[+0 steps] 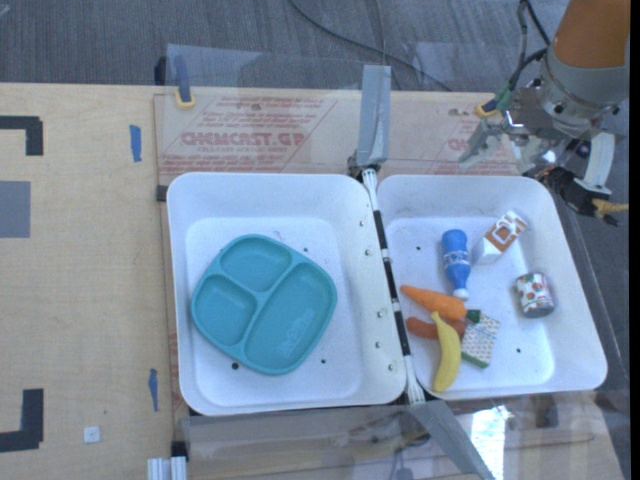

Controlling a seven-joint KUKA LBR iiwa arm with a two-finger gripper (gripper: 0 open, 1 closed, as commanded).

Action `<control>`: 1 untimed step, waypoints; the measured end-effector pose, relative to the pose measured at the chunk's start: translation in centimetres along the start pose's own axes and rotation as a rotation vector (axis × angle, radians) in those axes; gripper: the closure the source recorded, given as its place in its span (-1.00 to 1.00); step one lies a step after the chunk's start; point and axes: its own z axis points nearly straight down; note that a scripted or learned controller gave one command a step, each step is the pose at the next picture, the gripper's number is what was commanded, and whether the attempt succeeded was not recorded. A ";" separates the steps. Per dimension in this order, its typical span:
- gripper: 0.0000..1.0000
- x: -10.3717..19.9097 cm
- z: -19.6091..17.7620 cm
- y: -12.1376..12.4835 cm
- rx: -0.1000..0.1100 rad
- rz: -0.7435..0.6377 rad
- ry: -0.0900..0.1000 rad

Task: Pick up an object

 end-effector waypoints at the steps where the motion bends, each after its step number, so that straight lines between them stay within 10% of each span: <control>1: -1.00 1.4 11.9 -8.3 0.002 0.086 0.000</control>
